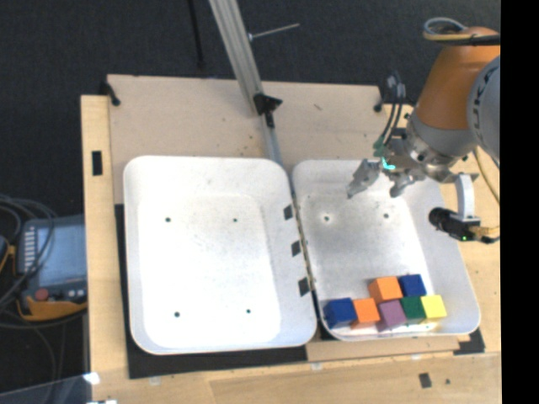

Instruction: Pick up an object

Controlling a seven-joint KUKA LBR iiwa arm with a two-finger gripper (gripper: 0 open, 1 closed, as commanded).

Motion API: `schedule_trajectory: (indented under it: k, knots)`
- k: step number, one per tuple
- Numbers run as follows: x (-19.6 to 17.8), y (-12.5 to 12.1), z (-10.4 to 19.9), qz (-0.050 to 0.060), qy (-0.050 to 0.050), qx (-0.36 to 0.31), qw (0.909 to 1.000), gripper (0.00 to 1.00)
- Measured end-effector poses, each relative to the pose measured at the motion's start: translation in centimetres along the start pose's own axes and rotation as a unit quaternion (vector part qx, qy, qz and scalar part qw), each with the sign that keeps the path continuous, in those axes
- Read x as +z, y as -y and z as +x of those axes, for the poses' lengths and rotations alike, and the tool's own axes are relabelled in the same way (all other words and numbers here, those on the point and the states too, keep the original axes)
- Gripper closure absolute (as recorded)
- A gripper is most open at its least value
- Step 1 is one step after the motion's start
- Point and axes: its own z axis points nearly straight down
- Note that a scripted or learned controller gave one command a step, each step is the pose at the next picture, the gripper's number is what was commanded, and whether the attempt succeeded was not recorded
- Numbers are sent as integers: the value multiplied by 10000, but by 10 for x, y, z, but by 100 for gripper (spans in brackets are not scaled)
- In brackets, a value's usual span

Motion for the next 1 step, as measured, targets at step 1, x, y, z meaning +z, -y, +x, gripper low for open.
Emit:
schedule_trajectory:
  k: [1]
  knots:
    - [-2,-1,0,-21,5,-5,10000,0]
